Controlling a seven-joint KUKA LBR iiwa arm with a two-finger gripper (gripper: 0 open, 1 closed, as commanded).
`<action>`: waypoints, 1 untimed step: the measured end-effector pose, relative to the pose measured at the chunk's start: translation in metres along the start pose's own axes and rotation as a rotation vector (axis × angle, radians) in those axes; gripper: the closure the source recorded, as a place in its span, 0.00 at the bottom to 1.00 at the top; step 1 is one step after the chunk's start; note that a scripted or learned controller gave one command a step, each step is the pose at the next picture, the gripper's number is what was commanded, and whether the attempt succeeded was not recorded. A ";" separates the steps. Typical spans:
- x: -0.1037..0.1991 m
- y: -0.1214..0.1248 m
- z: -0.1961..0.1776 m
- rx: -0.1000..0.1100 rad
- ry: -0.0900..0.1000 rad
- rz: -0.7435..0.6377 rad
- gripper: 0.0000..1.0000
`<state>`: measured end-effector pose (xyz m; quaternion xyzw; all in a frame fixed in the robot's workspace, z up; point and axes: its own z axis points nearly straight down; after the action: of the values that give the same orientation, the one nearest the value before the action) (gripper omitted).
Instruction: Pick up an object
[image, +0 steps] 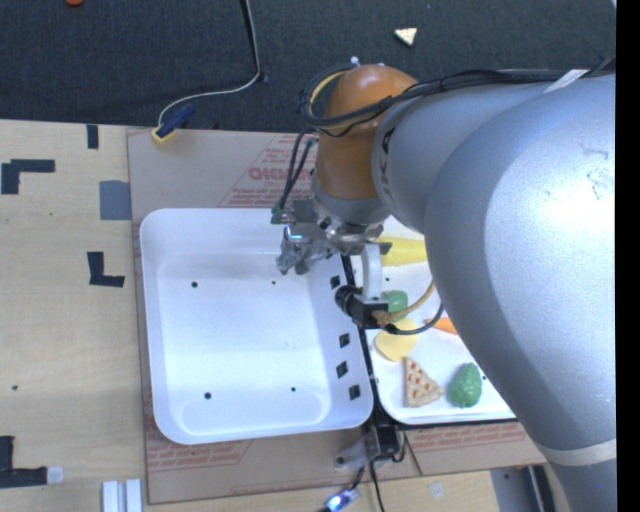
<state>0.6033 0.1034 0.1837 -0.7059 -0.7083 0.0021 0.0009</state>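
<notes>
One pizza slice (420, 384), far from fingers (296, 250).

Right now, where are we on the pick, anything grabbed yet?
Done: nothing looks picked. The slice-shaped toy pizza, green lumpy toy and pale yellow toy piece all lie in the right white bin. In hand: the two-finger gripper sits over the left white bin's upper right corner; no object visible between its fingers. Left: reach an object, grasp, lift.

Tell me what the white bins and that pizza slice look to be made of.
White bins: likely smooth moulded plastic, judging by the rounded corners and soft sheen. Pizza slice: probably a plastic or rubber toy, with flat painted-looking colours; too small to be sure.
</notes>
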 end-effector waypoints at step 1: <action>0.080 0.067 0.056 -0.007 0.004 -0.005 1.00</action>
<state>0.6696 0.1840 0.1270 -0.7042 -0.7100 -0.0019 0.0000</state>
